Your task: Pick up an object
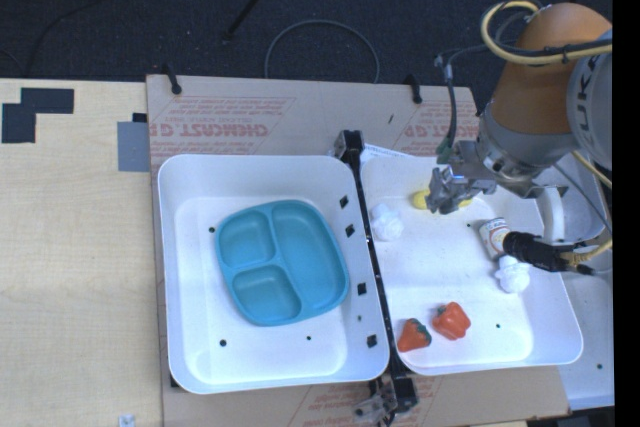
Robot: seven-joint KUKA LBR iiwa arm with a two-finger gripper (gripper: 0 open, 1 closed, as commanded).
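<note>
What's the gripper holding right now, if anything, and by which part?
Cannot be told. The gripper sits low in the right bin, right at a small yellow object, but the view does not show the object gripped or lifted.

The gripper [445,193] hangs over a yellow object [424,200] in the right bin [560,350], near 2 orange peppers [437,327]. A blue tray [281,260] lies in the left bin [190,315].
</note>
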